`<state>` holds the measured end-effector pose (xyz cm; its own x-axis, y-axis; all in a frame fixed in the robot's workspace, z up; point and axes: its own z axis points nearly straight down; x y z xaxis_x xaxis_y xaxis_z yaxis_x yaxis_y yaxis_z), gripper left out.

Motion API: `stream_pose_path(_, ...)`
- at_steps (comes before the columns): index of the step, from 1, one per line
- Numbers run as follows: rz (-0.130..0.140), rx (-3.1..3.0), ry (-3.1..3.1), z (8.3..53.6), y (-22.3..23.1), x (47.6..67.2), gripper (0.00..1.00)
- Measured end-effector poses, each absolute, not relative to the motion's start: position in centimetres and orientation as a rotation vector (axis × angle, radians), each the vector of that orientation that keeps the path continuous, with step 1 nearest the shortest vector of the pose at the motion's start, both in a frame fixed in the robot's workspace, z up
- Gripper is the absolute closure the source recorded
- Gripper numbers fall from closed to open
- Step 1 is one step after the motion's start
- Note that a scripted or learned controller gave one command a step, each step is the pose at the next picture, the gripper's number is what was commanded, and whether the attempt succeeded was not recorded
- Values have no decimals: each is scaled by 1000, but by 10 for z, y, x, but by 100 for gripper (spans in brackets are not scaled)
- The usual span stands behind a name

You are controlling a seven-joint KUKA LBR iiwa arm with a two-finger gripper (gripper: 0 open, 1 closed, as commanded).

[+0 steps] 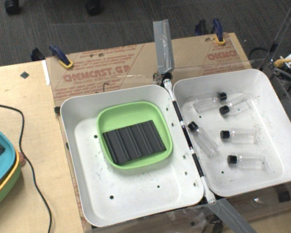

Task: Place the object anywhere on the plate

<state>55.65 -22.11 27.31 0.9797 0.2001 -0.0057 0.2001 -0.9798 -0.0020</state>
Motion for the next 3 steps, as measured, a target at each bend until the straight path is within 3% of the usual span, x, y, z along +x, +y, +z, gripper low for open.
stream_pose_path(1,10,-3124,-312,263,-222,546,0)
stream_pose_path(2,8,-3125,-309,292,-223,518,0)
stream_pose_path(3,10,-3125,-309,281,-222,503,0)
